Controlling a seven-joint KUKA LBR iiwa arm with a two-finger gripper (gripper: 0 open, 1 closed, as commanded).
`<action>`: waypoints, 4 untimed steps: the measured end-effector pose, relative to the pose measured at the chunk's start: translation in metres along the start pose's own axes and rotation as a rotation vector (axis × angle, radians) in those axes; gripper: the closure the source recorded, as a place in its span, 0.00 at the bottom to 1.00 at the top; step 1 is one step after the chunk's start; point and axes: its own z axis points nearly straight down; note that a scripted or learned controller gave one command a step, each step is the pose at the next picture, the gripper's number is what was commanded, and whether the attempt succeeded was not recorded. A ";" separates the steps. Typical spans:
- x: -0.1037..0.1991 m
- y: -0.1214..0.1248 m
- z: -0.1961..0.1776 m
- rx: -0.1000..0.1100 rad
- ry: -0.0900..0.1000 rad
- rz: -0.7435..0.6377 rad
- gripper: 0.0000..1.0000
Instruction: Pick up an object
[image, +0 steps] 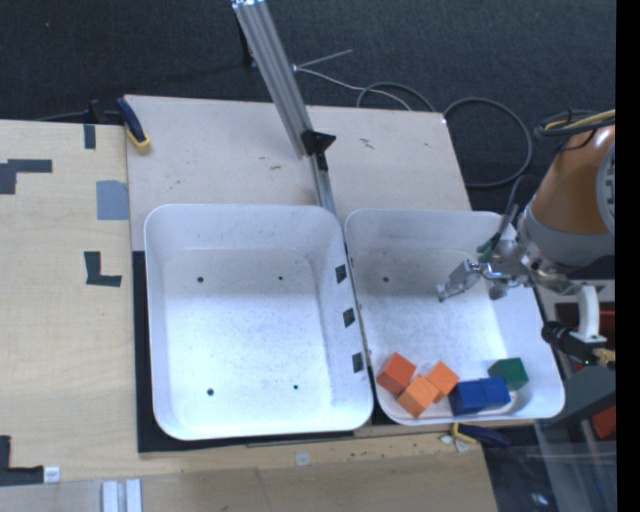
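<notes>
Orange, blue and green blocks (452, 385) cluster at the right bin's (420, 235) near edge.

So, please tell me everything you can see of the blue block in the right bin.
The blue block is a flat, oblong piece, matte and plastic-looking, lying on its broad face in the right bin, against the near rim. A green block touches its far right corner; an orange block sits beside its left end. The gripper hovers apart from it.
</notes>
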 end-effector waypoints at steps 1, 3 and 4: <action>0.003 0.034 0.098 0.010 0.000 0.003 0.00; -0.010 0.052 0.037 -0.003 -0.002 0.001 0.00; 0.045 0.106 0.097 0.007 0.002 -0.001 0.00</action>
